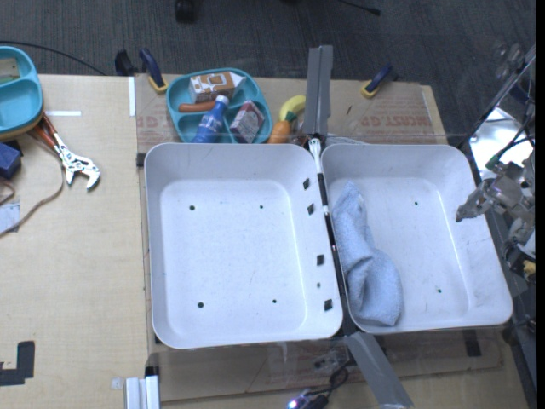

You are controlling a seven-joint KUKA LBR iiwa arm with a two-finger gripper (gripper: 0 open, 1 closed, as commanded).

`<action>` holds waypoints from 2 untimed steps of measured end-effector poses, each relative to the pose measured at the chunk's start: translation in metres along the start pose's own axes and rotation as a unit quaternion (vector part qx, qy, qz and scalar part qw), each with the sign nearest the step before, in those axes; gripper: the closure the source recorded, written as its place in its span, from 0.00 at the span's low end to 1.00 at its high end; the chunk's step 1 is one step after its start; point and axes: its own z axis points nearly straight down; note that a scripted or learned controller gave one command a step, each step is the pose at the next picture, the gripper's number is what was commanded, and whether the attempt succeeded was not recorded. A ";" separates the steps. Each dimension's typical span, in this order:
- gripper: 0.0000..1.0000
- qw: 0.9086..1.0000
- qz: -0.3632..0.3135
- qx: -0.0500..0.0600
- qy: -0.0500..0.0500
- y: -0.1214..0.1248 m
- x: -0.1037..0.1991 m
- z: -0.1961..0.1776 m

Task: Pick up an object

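Note:
A crumpled pale blue-grey cloth [364, 262] lies along the left side of the right bin [443, 309], running from near its middle down to the front left corner. My gripper [477, 204] sits at that bin's right rim, well to the right of the cloth and apart from it. Nothing shows in its grasp.
The left bin [230, 331] stands beside the right one. Behind the bins a teal tray [180, 113] holds a small bottle, a box and other toy food; a banana [292, 107] lies next to it. On the left bench lie a wrench [78, 169] and a teal dish [17, 88].

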 end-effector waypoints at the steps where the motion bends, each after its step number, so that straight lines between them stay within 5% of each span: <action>1: 0.00 0.995 0.098 0.001 0.000 -0.049 0.112 0.022; 2: 0.00 0.999 0.052 0.000 0.000 0.039 0.042 -0.003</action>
